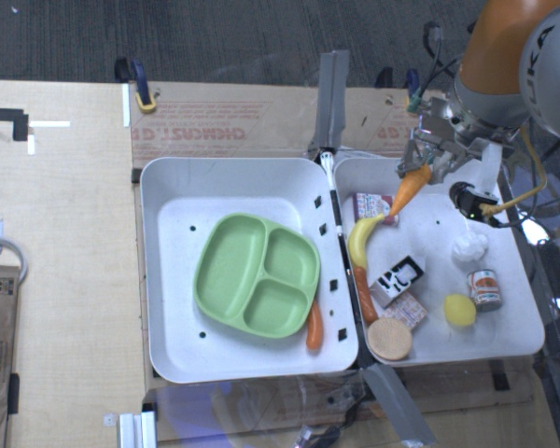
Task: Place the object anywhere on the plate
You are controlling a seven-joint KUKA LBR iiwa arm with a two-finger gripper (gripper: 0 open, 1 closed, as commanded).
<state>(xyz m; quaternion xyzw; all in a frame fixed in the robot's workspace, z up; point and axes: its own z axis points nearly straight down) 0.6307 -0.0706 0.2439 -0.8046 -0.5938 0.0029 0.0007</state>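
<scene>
While the green 3-compartment plastic plate (258,276) sits bare in the left white bin (168,250), you have the pickup done and the carry and release left. Your gripper (427,161) hangs over the far left corner of the right white bin (513,343), up and to the right of the plate, and its fingers are pinching the thick end of the orange plastic carrot (408,193). That carrot hangs clear above the bin floor, well apart from the plate, just beyond the yellow banana (360,239). Its long axis runs diagonally, thick end up toward the fingers and tapered tip pointing down and left, toward the plate. A second orange carrot (315,329) lies beside the plate's near right edge.
</scene>
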